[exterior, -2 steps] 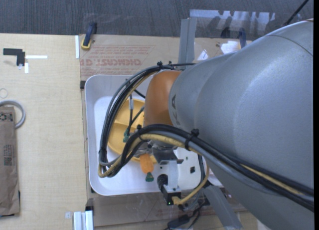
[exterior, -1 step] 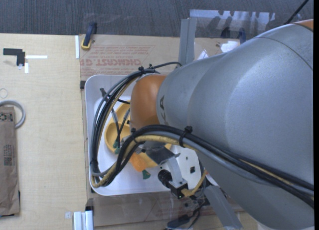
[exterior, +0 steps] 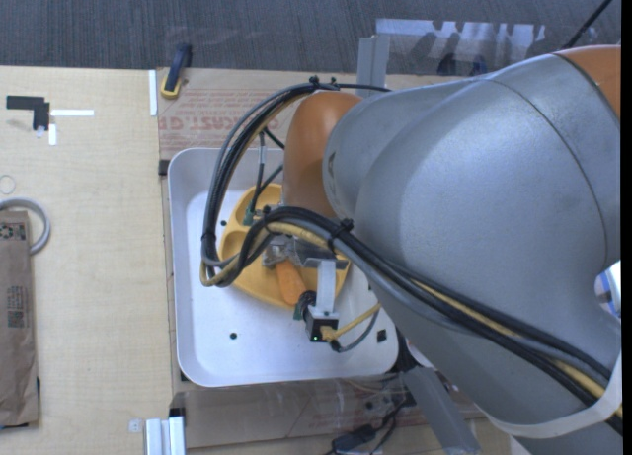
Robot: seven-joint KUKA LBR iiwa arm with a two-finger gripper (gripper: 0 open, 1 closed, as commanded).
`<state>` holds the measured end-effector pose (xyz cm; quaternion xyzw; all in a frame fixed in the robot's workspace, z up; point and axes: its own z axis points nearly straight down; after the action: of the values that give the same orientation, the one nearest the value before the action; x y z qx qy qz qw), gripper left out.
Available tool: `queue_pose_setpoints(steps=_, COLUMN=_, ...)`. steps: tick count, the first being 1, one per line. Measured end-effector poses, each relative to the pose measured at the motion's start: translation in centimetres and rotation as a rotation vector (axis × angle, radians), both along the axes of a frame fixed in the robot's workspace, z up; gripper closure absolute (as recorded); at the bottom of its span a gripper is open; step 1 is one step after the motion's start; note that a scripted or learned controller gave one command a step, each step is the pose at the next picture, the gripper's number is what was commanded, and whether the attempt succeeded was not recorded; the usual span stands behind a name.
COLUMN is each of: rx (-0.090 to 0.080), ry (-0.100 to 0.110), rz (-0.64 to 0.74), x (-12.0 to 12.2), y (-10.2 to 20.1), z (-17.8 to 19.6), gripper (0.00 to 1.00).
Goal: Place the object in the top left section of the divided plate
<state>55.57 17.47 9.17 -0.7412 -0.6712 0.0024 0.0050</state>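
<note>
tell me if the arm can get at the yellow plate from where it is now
Probably yes. The arm already hangs over the white bin, its wrist end right above the yellow plate, with an orange object on it. Only the arm's own cables loop nearby.

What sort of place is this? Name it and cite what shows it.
Probably a robotics lab bench: a grey arm with bundled cables reaches over a white bin holding a yellow plate, on a plywood worktop.

A pale wooden table [exterior: 89, 246] is carrying a shallow white bin [exterior: 197, 344]. A brown paper bag [exterior: 15, 315] is lying flat at the table's left edge.
</note>
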Motion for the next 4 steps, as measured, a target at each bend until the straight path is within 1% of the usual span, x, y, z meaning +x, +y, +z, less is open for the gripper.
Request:
queue_pose_setpoints(steps=1, rx=0.000, ry=-0.031, rz=-0.110, x=-7.1, y=5.3, z=0.8, gripper=1.00)
queue_pose_setpoints(steps=2, rx=-0.007, ry=-0.008, rz=0.153, x=-7.8, y=2.7, z=7.3, gripper=1.00)
queue_pose_setpoints(steps=3, rx=-0.009, ry=-0.012, rz=-0.241, x=-7.3, y=3.3, z=0.0, gripper=1.00)
queue_pose_setpoints(steps=4, rx=-0.010, ry=-0.010, rz=-0.243, x=-7.3, y=3.2, z=0.0, gripper=0.00)
